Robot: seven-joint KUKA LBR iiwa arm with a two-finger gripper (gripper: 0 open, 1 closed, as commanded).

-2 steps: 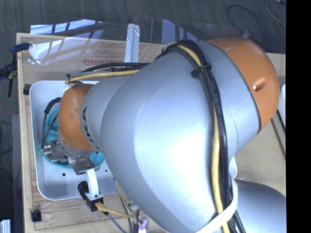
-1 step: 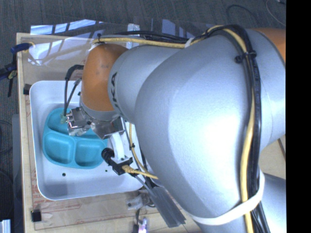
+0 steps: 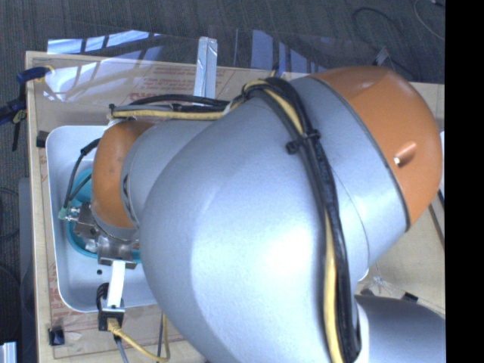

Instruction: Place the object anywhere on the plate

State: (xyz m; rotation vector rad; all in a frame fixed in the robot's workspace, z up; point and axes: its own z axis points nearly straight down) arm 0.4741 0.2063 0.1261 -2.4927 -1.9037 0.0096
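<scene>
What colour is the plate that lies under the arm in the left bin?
The plate is teal-blue, seen in the camera view.

Faint reddish printing runs along the brown cardboard-coloured board (image 3: 162, 78) behind the shallow white plastic bin (image 3: 57, 157), but it is too blurred to read. No other text, label, brand or number is legible.

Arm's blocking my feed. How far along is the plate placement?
Done: cannot confirm anything. In hand: the arm reaches over the left bin, its wrist above a teal-blue plate edge. The object and gripper are hidden. Left: confirming the object lands on the plate.
</scene>
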